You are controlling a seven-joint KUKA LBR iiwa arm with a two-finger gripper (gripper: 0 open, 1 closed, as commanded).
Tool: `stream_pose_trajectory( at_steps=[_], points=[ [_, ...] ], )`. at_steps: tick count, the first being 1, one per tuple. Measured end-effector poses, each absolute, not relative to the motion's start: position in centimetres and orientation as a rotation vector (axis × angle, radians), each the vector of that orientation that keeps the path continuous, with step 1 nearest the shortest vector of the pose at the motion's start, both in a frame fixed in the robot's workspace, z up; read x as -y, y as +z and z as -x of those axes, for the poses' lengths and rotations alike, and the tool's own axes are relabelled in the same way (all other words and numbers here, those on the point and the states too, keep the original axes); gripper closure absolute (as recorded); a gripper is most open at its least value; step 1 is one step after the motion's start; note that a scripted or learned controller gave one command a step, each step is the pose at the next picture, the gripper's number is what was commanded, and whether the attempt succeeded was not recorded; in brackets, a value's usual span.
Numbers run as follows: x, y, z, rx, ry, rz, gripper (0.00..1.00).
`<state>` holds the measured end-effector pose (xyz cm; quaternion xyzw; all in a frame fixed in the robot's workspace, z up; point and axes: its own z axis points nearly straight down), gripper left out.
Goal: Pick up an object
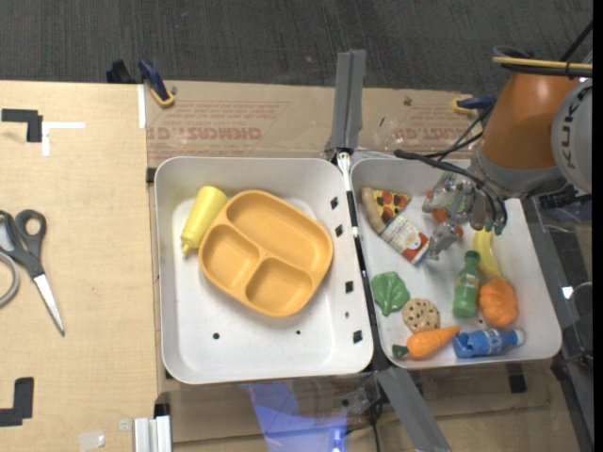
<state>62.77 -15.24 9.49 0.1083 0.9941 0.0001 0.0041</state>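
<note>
Orange marks the band above the wrist of the grey arm, which reaches in over the right bin, and I place everything from that bin. The gripper hangs low over the bin's upper middle, its metal parts crowded together, and whether it is spread or pressed together cannot be told from this slant; nothing can be seen pinched in it. Just beside the gripper, toward the bin's left wall, lies a small red and white packet, and above that a pizza slice sits near the upper left corner. Below the gripper stands a green bottle, with a yellow banana next to it and an orange fruit touching the banana's lower end. Along the bin's lower edge lie a carrot and a blue bottle, with a cookie and a green leaf above the carrot. Left of the right bin, the other white bin holds a yellow divided plate and a yellow bottle beside it. Well apart, further left on the bench, lie scissors.
</note>
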Motion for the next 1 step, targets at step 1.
stream_pose_trajectory(
  at_steps=[1],
  points=[
    [11.71, 9.41, -64.57, -3.11, 0.001, -0.395, 0.0]
  ],
)
